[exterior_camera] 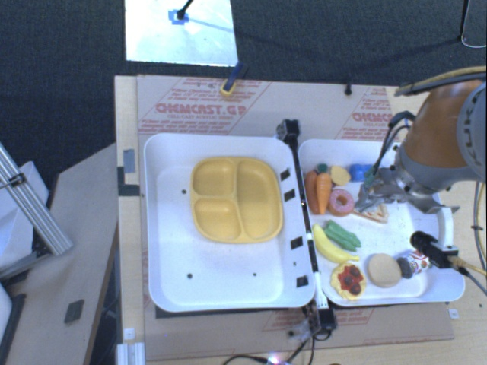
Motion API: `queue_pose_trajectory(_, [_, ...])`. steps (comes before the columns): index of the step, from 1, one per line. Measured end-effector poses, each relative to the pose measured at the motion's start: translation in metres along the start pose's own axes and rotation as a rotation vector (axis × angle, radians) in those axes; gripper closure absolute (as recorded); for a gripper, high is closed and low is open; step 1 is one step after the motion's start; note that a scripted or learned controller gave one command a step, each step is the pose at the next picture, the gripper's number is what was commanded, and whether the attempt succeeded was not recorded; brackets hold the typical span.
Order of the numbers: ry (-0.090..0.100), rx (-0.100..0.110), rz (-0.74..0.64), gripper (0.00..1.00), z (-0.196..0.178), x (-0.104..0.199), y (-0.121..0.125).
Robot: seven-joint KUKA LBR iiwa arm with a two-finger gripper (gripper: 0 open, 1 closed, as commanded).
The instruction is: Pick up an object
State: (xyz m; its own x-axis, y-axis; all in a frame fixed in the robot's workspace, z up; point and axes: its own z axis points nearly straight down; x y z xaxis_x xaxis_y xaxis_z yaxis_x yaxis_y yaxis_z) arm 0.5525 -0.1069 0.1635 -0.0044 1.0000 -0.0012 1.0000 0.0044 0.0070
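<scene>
We observed the gripper low in the right bin, beside the donut; finger state indeterminable.

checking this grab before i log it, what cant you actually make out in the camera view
- Gripper: too small and dark against the arm to tell open or shut, or whether it touches the toast slice.
- Blue item: partly covered by the gripper, identity unclear.
- Small bottle: label too small to read.
- Right bin: its far right corner is covered by the arm.
</scene>
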Motion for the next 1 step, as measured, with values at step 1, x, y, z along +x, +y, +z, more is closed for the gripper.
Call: queue_pose_trajectory(1, [0.000,-0.001,0.001,1.00,-0.0604,-0.0045,-0.0050])
